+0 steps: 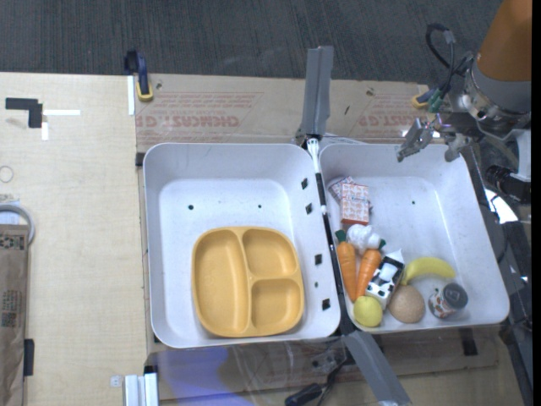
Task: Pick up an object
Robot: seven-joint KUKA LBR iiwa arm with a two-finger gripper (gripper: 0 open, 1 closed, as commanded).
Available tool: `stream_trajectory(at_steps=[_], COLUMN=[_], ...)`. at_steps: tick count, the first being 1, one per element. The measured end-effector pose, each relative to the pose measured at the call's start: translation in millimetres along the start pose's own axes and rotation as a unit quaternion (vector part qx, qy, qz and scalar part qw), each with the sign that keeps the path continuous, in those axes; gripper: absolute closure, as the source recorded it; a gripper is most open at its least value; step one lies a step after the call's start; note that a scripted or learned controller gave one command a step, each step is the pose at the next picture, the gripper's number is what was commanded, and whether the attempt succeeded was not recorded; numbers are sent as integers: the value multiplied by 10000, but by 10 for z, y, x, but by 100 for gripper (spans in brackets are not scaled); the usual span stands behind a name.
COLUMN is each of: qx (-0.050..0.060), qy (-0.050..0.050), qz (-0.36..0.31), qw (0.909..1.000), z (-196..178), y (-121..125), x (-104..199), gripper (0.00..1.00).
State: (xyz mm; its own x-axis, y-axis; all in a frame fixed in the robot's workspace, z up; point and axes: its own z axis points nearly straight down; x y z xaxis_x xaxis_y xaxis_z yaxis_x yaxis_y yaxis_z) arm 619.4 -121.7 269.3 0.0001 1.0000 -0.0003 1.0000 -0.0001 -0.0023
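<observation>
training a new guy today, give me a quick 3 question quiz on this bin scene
1. True or false: the yellow tray lies in the left bin.
2. What lies just right of the white and black toy in the right bin? A) banana B) spoon C) cup
3. Fill in: the gripper is over the right bin's ____ rim, apart from the food items.

Key: 1 true. 2 A, the banana. 3 far.
</observation>
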Motion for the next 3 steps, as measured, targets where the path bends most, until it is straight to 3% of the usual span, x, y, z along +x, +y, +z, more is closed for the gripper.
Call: stream_trajectory(at_steps=[1, 2, 3], qx=[7, -3, -4], qy=[3, -1, 0], qz=[-320, -207, -31], qw=[9995, 9998, 10000], z=[819, 1224, 995], y=[-613, 92, -535], x=[1, -467, -822], gripper=[0, 0, 0])
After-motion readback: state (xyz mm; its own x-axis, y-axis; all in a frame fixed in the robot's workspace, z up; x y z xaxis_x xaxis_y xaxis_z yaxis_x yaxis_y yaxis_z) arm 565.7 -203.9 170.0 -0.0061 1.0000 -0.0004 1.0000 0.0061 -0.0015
